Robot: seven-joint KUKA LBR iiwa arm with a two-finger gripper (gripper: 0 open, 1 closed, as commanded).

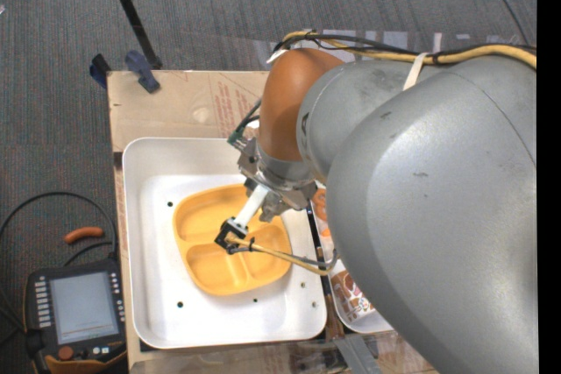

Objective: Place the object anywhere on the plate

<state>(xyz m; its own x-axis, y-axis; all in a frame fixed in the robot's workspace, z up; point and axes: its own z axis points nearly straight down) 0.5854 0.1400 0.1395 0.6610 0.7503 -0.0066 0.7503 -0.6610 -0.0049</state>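
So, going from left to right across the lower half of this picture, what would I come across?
A handheld control screen on the floor, then the white bin at its left wall, the yellow plate, the grey robot arm.

Set high above the bench (166, 109), looking down at a slant. Near enough to frame the left white bin (140, 276) whole, with the yellow plate (197, 228) close to mid-frame. Bordered along the top and left by grey carpet (53, 101). Crowded on the right by the grey arm (429, 206), seemingly close under the lens, hiding most of the second bin (358, 321).
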